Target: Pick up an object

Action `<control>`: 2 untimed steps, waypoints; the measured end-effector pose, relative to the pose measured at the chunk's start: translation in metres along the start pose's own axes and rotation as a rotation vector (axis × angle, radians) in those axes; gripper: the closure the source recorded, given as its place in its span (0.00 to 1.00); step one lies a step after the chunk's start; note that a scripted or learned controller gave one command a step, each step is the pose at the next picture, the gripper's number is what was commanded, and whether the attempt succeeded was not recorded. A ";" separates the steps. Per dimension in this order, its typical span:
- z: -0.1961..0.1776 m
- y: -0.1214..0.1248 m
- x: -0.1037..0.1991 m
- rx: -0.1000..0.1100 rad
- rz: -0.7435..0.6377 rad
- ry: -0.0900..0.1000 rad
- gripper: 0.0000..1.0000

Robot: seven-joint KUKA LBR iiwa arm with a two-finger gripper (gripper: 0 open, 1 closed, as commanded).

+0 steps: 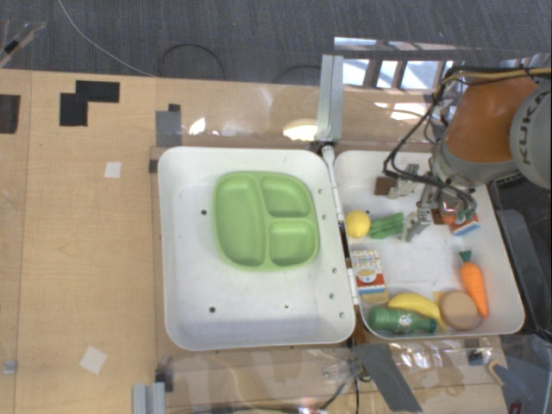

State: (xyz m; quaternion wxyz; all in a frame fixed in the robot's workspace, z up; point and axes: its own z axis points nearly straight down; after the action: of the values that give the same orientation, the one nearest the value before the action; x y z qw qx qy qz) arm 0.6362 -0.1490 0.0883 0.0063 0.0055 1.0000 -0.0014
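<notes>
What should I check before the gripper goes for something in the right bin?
1. Gripper over the right bin: ok, it hangs above the bin's upper middle.
2. Nothing between the fingers already: cannot tell, the wrist hides them from above.
3. Nearest target: ok, the green toy lies just left of the gripper, beside the lemon.
4. Target free of neighbours: not ok, the green toy touches the lemon.
5. Lower corner crowding: not ok, the banana, bottle, egg and carrot sit packed together.
6. Left bin: ok, the green tray lies flat in it.
</notes>
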 end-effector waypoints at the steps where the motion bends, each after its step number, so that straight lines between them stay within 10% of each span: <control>1: 0.002 -0.031 -0.020 -0.003 -0.038 0.014 0.00; 2: 0.002 -0.056 -0.020 -0.003 -0.028 0.014 0.00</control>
State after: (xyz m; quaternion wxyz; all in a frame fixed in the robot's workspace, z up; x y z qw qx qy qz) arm 0.6559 -0.2052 0.0868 -0.0006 -0.0083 1.0000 0.0003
